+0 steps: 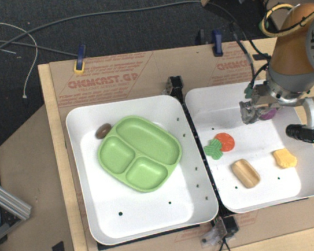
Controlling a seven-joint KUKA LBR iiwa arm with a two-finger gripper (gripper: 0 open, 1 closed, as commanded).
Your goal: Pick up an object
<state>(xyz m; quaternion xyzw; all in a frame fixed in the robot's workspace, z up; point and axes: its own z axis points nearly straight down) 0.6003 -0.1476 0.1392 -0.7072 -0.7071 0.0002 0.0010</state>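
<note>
A small purple object (269, 114) sits near the far edge of the right bin (272, 192), touching the pincer (251, 112); whether it's gripped, I can't tell. Nearer lie an orange-and-green piece (219, 145), a tan roll (245, 173) and a yellow chunk (285, 158). The left bin (100, 212) holds a green tray (140, 152).

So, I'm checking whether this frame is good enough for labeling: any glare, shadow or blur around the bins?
Camera view: even, soft light; the white right bin looks bright but not washed out. Faint shadows sit beside the green tray and bread roll. The gripper is dark and slightly soft, so a purple object beside it is hard to make out.
</note>
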